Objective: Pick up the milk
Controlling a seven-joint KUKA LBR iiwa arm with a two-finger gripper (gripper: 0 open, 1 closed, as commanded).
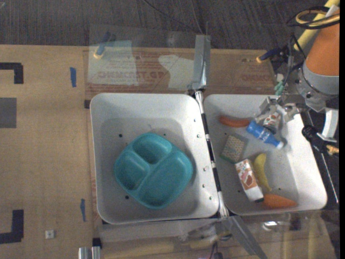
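The milk (pixel 249 180) is a small white carton with a red-brown print. It lies on its side in the right bin (pixel 302 161), near the front, between a yellow banana (pixel 261 170) and the bin's left wall. My gripper (pixel 276 112) hangs over the far right part of that bin, well behind the carton and apart from it. A small red-and-white thing (pixel 273 120) shows right under the gripper, and a blue bottle (pixel 265 134) lies just in front of it.
The right bin also holds an orange sausage (pixel 234 121) at the back, a green-speckled square pad (pixel 233 148) and an orange carrot (pixel 279 201) at the front. A teal divided plate (pixel 153 170) lies in the left bin (pixel 108 144). Cables hang at the right.
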